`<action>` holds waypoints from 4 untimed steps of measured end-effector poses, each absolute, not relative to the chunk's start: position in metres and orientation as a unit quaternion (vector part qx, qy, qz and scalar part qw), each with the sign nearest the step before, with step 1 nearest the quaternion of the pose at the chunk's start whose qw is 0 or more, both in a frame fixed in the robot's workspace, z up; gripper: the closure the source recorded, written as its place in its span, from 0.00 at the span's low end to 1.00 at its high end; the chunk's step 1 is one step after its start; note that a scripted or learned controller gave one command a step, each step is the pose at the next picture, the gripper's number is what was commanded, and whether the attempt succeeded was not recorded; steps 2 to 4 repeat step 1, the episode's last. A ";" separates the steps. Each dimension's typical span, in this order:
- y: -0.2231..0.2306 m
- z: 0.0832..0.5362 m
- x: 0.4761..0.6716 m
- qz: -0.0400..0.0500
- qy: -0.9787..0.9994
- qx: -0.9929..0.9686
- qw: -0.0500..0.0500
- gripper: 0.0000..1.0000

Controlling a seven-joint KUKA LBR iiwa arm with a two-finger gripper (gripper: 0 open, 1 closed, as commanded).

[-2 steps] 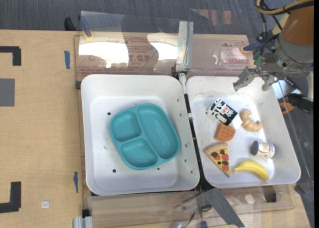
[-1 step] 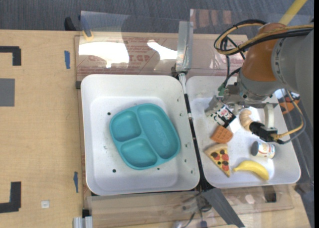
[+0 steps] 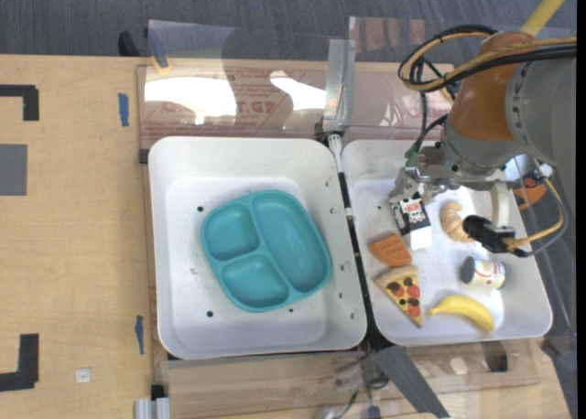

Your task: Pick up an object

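The right bin [image 3: 536, 316] holds several toy foods: an orange cracker-like piece [image 3: 391, 249], a pizza slice [image 3: 404, 292], a yellow banana [image 3: 463, 310], a tan bread roll [image 3: 451, 219] and a small grey and white object [image 3: 483, 272]. My gripper [image 3: 413, 214] hangs low over the upper left part of this bin, just above the orange piece and left of the bread roll. Nothing can be made out held in it. A small white piece [image 3: 421, 240] lies right under its tip.
A teal three-compartment plate [image 3: 265, 249] lies in the left bin [image 3: 174, 179]. A metal divider [image 3: 337, 88] and clear plastic panels stand behind the bins. The grey and orange arm [image 3: 494, 106] and its cables cover the right bin's upper right corner.
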State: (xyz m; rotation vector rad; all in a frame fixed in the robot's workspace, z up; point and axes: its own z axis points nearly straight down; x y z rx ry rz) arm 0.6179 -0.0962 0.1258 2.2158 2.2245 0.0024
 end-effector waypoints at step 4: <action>-0.027 0.197 0.615 0.004 0.710 0.704 0.002 1.00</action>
